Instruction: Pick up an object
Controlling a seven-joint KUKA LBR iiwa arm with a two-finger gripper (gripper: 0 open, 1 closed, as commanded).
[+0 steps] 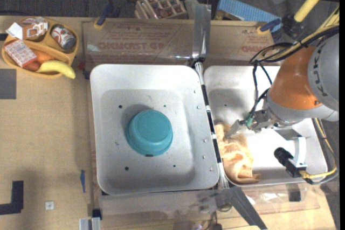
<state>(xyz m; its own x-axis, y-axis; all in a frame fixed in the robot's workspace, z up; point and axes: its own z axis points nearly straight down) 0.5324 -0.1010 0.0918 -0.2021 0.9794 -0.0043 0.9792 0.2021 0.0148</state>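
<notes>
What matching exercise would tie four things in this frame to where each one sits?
Things:
1. teal bowl
2. orange cloth
3. banana
4. claw

Places:
A. in the yellow tray at the bench's far left corner
B. middle of the left bin, upside down
C. over the right bin, just above the cloth
D. crumpled against the right bin's left wall

Pairs: 1-B, 2-D, 3-A, 4-C
</notes>
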